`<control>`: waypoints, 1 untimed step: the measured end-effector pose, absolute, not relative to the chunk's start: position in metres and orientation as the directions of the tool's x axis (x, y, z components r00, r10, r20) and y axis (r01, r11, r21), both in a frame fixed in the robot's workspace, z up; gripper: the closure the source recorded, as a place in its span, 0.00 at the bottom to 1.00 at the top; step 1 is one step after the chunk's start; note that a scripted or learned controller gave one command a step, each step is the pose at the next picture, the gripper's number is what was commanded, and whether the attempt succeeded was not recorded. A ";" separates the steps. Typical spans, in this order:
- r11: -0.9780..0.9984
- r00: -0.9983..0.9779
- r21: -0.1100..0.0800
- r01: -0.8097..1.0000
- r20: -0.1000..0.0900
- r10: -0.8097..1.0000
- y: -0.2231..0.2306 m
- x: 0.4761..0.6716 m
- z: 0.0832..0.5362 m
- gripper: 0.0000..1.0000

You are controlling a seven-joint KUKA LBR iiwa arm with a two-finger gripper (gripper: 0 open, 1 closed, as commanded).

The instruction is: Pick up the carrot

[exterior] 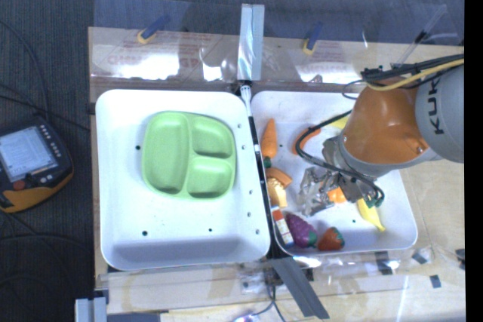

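Two shallow white bins are sitting side by side on the bench, sharing a raised middle wall. The left bin [121, 237] is holding a green divided plate [189, 154] near its centre, with bare white floor lying open all round it, widest toward the near edge. The right bin [400, 234] is far more crowded: the arm [385, 128], grey with its orange band, is reaching in from the right and covering most of the bin's far and right portions, leaving free floor mainly in a strip along the middle wall and a little at the near right corner. The gripper [321, 188] is hanging over the middle of this bin, and whether it is parted or closed cannot be told from above. The carrot [269, 138] is lying near the middle wall in the far left part of the right bin, pointing toward the far rim, apart from the gripper, off to its left and farther back. Closer to the near rim, a purple eggplant [299, 228] and a strawberry [330, 239] are lying just beside each other, and a yellow banana [370, 213] is resting by the gripper's right side.
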State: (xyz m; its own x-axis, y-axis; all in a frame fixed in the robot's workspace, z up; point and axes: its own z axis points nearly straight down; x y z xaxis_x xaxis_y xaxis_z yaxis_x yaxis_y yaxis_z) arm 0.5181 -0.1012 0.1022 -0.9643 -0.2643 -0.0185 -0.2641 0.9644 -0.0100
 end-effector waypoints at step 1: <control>1.000 -1.000 0.000 -0.023 -0.005 -0.023 -0.067 0.505 0.185 1.00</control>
